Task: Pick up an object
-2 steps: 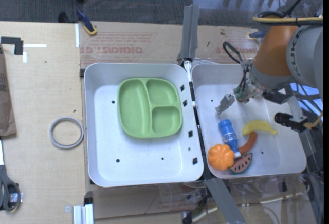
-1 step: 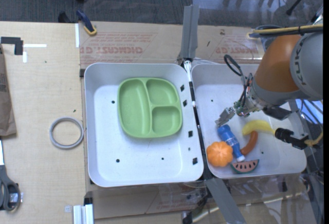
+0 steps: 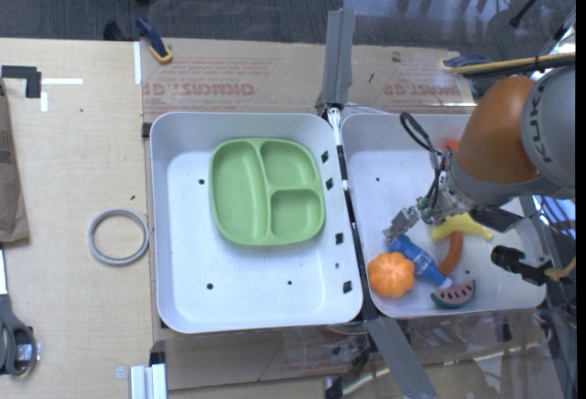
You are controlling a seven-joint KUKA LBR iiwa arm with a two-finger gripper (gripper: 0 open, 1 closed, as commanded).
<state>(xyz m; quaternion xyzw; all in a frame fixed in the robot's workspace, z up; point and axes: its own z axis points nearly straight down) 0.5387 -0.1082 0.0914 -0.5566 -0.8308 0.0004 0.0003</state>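
Arm (image 3: 513, 136), grey with an orange band, reaches in from the right and bends down over the right bin (image 3: 385, 164), its wrist pointing toward the bin's middle. The gripper (image 3: 409, 219) hangs low among the toys there; whether its jaws are released or clenched cannot be told from this angle, and nothing is seen between them.

The right bin holds 5 toys, all crowded toward its near right corner: an orange (image 3: 391, 275) by the near left edge, a blue piece (image 3: 422, 260) touching it, a banana (image 3: 461, 226) just beside the gripper, a sausage (image 3: 450, 252) under the banana, and a melon slice (image 3: 454, 294) at the near edge.

The left bin (image 3: 174, 232) holds 1 green divided plate (image 3: 267, 191), lying flat toward its far side, with 3 compartments.

On the worktop (image 3: 73, 168), left of the bins, lie a grey ring (image 3: 119, 235) and scissors (image 3: 16, 344) at the near left corner. A blue and yellow clamp (image 3: 154, 39) sits at the far edge.
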